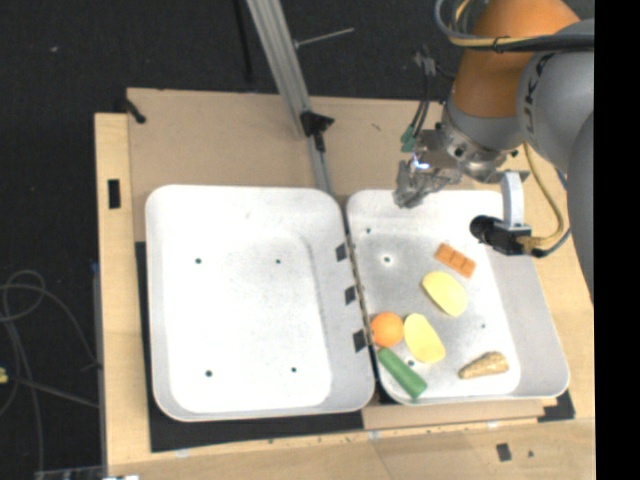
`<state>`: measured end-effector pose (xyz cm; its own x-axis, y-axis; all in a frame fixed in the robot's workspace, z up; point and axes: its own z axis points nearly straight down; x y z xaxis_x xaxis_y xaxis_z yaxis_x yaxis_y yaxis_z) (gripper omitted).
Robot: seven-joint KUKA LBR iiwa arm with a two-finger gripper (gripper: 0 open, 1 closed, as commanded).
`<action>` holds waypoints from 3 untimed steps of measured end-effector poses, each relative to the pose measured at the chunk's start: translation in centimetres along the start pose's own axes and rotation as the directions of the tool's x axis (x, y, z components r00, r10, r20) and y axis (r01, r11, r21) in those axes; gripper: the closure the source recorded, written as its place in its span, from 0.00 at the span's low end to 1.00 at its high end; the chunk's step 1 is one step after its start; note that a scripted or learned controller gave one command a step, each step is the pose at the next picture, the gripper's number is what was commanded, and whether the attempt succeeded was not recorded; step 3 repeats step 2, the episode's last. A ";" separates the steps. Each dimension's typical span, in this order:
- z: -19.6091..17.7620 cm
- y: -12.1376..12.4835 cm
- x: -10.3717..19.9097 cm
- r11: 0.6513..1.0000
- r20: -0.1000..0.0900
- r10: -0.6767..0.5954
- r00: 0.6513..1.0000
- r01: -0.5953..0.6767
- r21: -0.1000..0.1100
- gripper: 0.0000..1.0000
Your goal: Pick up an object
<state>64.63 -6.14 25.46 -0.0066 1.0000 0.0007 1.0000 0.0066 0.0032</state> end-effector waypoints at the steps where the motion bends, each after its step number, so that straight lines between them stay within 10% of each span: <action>1: 1.0 0.6 4.3 1.000 0.001 0.002 1.000 -0.002 0.004 1.00; 3: 0.2 0.9 9.6 1.000 0.000 0.000 1.000 0.000 0.001 1.00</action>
